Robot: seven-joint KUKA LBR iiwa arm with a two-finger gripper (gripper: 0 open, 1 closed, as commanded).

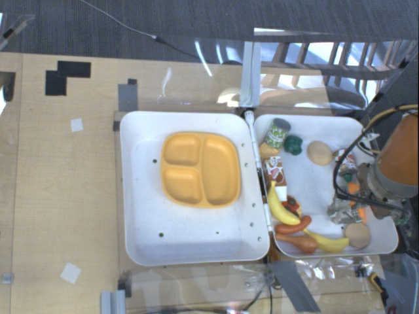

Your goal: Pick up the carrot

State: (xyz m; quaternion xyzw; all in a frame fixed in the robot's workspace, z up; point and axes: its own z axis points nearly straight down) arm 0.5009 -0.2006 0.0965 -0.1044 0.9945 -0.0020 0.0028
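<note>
The carrot (354, 189) shows as small orange patches in the right bin (314, 182), near its right wall. Most of it is hidden under the arm's wrist. My gripper (345, 209) hangs low over that spot, right at the carrot, with the orange-banded wrist (399, 157) above it. I cannot make out whether the carrot is touched.
The right bin also holds a green bottle (277, 136), a dark green vegetable (292, 146), a beige egg (319, 153), two bananas (280, 208), sausages (298, 243) and a beige ball (357, 235) just below the gripper. The left bin (141, 195) bears a yellow divided plate (199, 169).
</note>
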